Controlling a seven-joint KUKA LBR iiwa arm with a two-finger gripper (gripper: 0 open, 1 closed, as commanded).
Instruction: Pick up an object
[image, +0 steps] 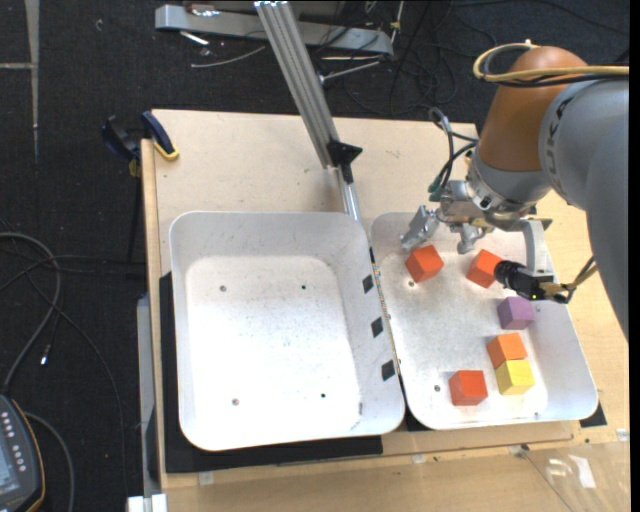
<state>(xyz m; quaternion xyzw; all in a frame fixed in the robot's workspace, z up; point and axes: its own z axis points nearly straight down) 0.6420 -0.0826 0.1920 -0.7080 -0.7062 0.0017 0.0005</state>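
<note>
My gripper (441, 238) hangs over the far end of the right bin (430, 330), its two fingers spread open with nothing between them. An orange block (425, 263) lies just below the left finger (414, 234). A second orange-red block (485, 268) lies just below and right of the other finger. Further toward the front lie a purple block (516, 312), an orange block (507, 349), a yellow block (515, 376) touching it, and a red-orange block (468, 387).
The left bin (265, 330) sits beside the right one, their rims meeting near the middle. A slanted metal pole (305, 85) comes down to the bench behind the bins. A black-and-yellow clamp (150, 135) grips the bench's far left corner.
</note>
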